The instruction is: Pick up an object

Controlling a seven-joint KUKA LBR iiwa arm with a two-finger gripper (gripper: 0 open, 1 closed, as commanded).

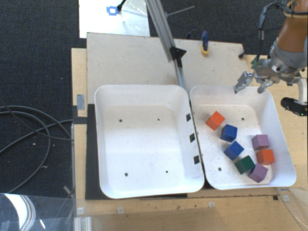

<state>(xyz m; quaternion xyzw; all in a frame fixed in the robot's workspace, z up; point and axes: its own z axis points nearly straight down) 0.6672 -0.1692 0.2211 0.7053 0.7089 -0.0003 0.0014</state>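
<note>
Clearly pre-grasp: the jaws (251,83) hang spread and empty at the frame's upper right, so next must descend onto one block, perhaps the orange cube (215,120), centre-right.

From my feed the desk (144,57) is evenly and fairly brightly lit, apparently from overhead, since shadows are short and soft. The two white bins (144,143) come close to washing out, with only faint shading along their inner walls. A glossy sheet (120,8) at the top edge throws back a pale glare. The dark floor (33,57) stays grainy but readable. The arm (291,37) at the upper right looks slightly soft, possibly motion blur. A hazy bright patch (19,213) sits out of focus at bottom left.
</note>
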